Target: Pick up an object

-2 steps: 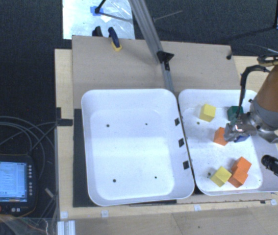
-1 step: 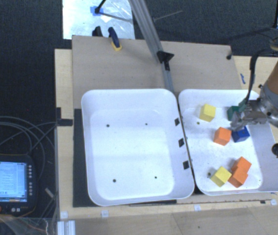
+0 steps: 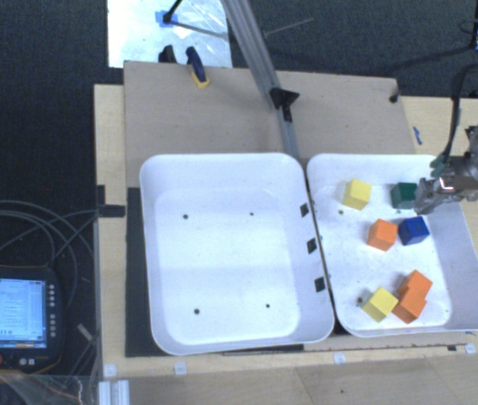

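Nearest the camera, in the right-hand shallow white plastic bin [image 3: 466,264], a small yellow cube [image 3: 379,304] lay just beside two orange blocks [image 3: 412,294] that touched each other. Farther back sat another orange cube [image 3: 382,234] with a blue cube [image 3: 413,229] just beside it, then a yellow cube [image 3: 357,194] and a dark green cube [image 3: 404,195]. At that far end the grey robot hand [image 3: 431,194] hung near the green and blue cubes; whether it was open or closed I could not tell, while the left white bin [image 3: 150,226] lay alongside on the desk [image 3: 340,99].
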Tool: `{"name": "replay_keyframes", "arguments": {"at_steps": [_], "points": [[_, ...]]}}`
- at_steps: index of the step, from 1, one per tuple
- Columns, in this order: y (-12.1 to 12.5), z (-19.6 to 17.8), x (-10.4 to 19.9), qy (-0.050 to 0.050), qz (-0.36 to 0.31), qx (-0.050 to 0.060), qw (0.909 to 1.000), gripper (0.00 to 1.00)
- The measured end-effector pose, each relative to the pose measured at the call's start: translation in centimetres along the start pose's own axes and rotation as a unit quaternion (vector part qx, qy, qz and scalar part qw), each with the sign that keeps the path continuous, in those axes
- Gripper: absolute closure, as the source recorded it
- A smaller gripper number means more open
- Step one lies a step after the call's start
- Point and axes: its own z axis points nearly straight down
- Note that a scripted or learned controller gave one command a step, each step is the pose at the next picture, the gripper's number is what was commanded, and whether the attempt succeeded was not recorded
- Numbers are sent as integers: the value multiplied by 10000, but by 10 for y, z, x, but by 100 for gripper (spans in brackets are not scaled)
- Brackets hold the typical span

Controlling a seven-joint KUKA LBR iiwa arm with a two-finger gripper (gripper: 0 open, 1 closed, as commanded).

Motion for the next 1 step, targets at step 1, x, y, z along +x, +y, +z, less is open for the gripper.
{"name": "replay_keyframes", "arguments": {"at_steps": [1], "points": [[-7, -2, 49, 16, -23, 32, 10000, 100]]}}
